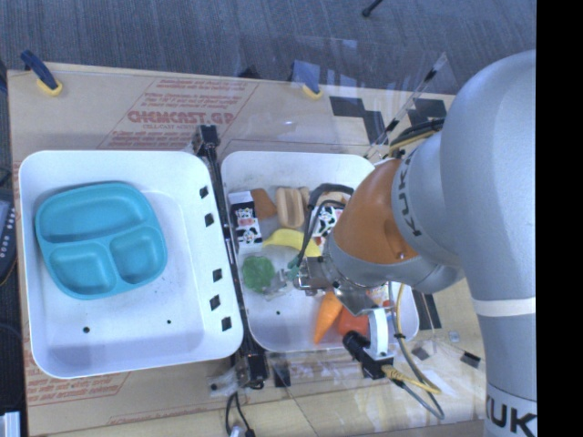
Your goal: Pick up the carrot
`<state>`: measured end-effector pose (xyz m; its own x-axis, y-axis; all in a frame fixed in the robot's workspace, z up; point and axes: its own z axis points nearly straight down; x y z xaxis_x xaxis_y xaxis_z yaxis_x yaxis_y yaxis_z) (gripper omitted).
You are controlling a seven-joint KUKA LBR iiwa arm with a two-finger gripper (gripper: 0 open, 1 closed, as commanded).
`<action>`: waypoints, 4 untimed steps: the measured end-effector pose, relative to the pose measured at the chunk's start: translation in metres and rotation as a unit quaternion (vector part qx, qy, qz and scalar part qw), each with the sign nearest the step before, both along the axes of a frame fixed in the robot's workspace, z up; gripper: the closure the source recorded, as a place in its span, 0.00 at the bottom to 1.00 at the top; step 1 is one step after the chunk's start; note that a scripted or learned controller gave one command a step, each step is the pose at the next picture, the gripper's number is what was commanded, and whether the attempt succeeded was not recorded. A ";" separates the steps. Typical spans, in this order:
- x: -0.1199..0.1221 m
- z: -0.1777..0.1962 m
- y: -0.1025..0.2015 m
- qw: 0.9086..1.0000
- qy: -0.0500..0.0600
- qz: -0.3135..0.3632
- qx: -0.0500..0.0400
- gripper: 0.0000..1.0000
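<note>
While the end effector (339, 291) is hidden under the wrist, its state cannot be told | carrot (326, 318) lies in right bin (273, 330), beside it | lift not yet evidenced

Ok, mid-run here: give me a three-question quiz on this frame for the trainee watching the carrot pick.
1. True or false: the carrot lies in the right bin, close under the gripper.
2. Which bin holds the blue divided tray? A) left bin B) right bin C) neither
3. Fill in: the green item sits to the ____ of the carrot in the camera view.

Key
1. True; whether it is gripped cannot be seen.
2. A, the left bin.
3. left
</note>
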<state>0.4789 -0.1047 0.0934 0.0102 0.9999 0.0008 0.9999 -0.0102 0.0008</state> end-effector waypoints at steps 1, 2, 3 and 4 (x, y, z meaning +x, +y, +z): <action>0.000 0.009 0.000 1.000 0.001 0.003 0.001 1.00; 0.004 0.138 -0.017 0.990 -0.001 -0.142 0.000 1.00; 0.003 0.137 -0.016 0.990 0.001 -0.141 0.000 0.00; -0.001 -0.001 -0.042 1.000 0.000 -0.014 0.001 0.00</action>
<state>0.4776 -0.1471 0.0921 0.0381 0.9993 0.0036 0.9993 -0.0381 -0.0001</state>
